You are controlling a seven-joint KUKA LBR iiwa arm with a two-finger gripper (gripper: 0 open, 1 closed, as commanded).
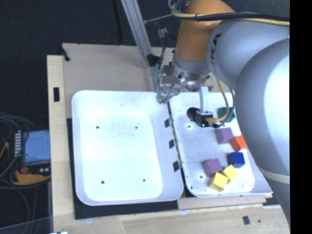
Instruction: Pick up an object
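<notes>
Camera view, from above at a slant

Table [58, 130]: pale wood top, carrying two shallow white bins side by side so that things can go from one to the other.

Left bin [80, 145]: white, rounded corners, a few small dark dots on its floor.

Right bin [192, 179]: white, holding all the loose blocks, gathered in its near right part, well apart from the hand.
- purple block [224, 135], farthest back of the group
- orange block [238, 143], just beside it, partly under the arm
- blue block [236, 159], near the right wall
- second purple block [212, 166], more toward the bin's middle
- two yellow blocks, one [219, 181] nearest the front, the other [230, 172] touching it at a corner

Any of these would serve as the thing to pick up; all lie flat on the bin floor, none lifted.

Arm [253, 82]: grey, large in the right of the view, with an orange band [197, 28] above the wrist; cables run from it down over the right bin.

Hand [165, 92]: metal, sits over the far end of the divide between the two bins, away from every block. Nothing is seen in it. Whether it is released or clenched cannot be told, as the wrist hides it.

Judgement: the pick is not yet made; the hand must first travel toward the near right of the right bin
</notes>
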